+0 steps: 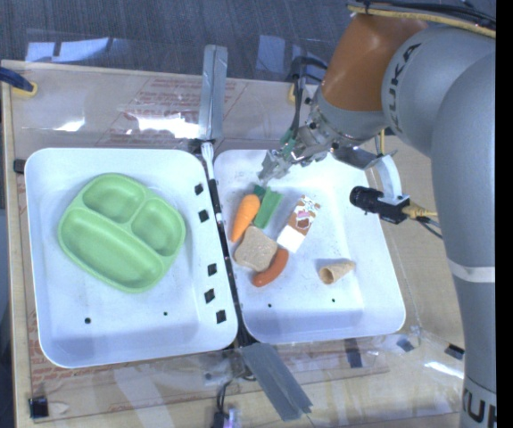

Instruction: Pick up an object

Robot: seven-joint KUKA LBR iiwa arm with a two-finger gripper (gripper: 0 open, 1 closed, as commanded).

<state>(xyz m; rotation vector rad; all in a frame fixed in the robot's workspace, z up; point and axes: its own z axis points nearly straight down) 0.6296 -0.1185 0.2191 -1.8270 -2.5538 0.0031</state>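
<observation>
In the right bin [376, 306] lie several toy foods bunched together: an orange carrot [244, 217], a green piece [268, 207], a white carton with a red print [298, 224], a slice of bread [255, 250], a red sausage [270, 268] and, apart to the right, a tan cone [335, 271]. My gripper [271, 168] hangs over the bin's far left part, just above the top ends of the green piece and the carrot. Nothing shows between its fingertips.
The left bin [51, 328] holds a green divided plate [122, 230]. A metal divider bar [211, 87] runs between the bins at the back. A black fitting with a cable [379, 200] juts from the arm over the right bin's far right side.
</observation>
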